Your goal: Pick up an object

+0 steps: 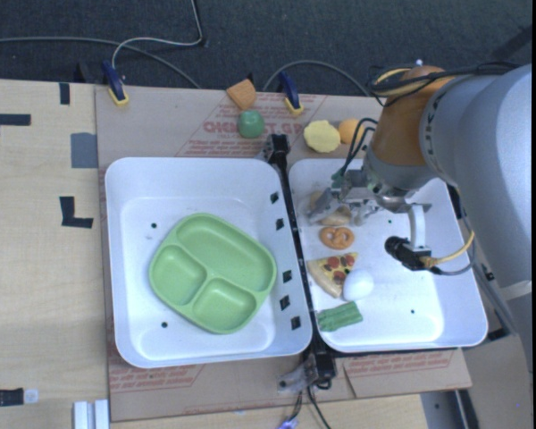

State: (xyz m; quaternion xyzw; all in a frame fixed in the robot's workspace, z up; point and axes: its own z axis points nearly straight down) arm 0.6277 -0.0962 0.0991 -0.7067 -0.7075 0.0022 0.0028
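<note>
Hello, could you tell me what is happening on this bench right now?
The grey arm reaches into the right bin, its tool low at the bin's far left, just above a pretzel. A pizza slice, white egg and green piece lie nearby. The left bin holds a green divided plate.

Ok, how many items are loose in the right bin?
4 visible: a pretzel, a pizza slice, a white egg touching the slice, and a green piece near the front. The gripper may hide more.
</note>
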